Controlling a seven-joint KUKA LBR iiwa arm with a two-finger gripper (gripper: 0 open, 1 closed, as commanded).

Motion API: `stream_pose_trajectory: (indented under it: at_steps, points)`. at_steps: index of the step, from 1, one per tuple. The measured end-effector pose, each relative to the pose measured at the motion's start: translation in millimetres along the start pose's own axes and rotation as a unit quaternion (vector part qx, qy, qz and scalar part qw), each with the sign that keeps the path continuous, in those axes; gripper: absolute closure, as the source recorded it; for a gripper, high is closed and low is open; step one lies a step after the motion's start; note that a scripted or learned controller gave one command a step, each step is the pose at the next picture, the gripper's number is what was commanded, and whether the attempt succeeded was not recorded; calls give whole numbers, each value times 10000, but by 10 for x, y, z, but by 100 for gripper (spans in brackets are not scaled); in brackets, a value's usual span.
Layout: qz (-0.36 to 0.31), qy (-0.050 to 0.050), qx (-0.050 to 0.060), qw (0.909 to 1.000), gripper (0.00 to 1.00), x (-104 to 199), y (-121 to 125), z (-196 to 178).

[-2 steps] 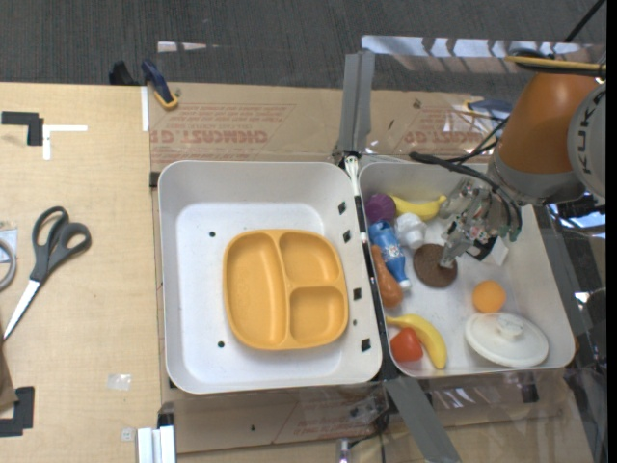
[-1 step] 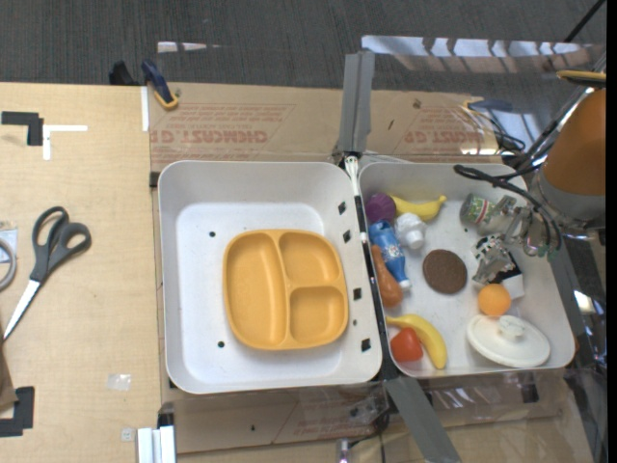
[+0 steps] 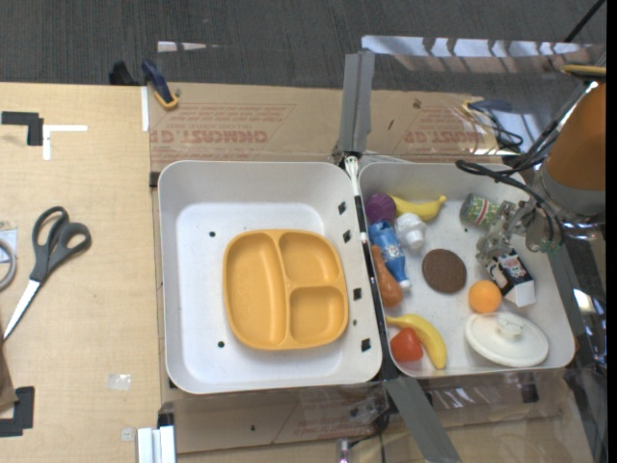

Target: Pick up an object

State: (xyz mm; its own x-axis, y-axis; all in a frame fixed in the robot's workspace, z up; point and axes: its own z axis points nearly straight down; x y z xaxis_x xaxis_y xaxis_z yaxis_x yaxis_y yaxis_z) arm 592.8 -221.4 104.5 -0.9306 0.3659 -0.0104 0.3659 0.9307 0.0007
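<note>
The right bin point(image 3: 569, 328) holds several objects. At its far left lie a purple ball point(image 3: 380, 206), a yellow banana point(image 3: 420, 204) and a white piece point(image 3: 411, 231). A blue bottle point(image 3: 388, 251) and an orange carrot-like piece point(image 3: 388, 285) lie along the left wall. A brown disc point(image 3: 444, 270) sits in the middle. A green can point(image 3: 479, 209) lies at the back. An orange ball point(image 3: 485, 298), a small black-and-white box point(image 3: 517, 276), a white round lid point(image 3: 505, 340), a second banana point(image 3: 427, 337) and a red piece point(image 3: 406, 346) sit near the front. My gripper point(image 3: 505, 241) hangs low over the right side, just above the box and beside the can.
The left bin point(image 3: 183, 287) holds a yellow divided plate point(image 3: 285, 288). Scissors point(image 3: 46, 255) lie on the wooden bench to the left. A grey divider bar point(image 3: 355, 104) stands behind the bins. The arm's orange band point(image 3: 580, 145) and cables point(image 3: 501, 167) hang over the right bin's back corner.
</note>
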Motion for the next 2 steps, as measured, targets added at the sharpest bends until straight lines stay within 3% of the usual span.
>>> stream_pose_trajectory:
  at_steps: [1,2]
  points:
    - [1373,20,6,9905,100,-221,187,109]
    - [1360,163,9,9906,0,-157,215,154]
